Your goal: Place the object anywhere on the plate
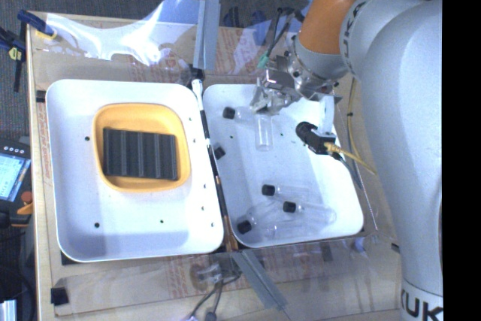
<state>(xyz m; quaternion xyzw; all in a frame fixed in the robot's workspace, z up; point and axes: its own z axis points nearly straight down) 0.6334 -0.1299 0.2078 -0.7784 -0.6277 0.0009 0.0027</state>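
hovering gripper (264,103) above clear tube (263,133) in right bin (342,184).

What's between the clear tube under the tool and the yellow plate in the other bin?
The tube lies in the right bin, the plate in the left bin. Between them stand the two bins' adjoining rims; a small black piece lies beside them. Nothing else visible.

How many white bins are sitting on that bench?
2. The left bin holds a yellow plate with a dark ribbed centre. The right bin sits beside it, under the gripper.
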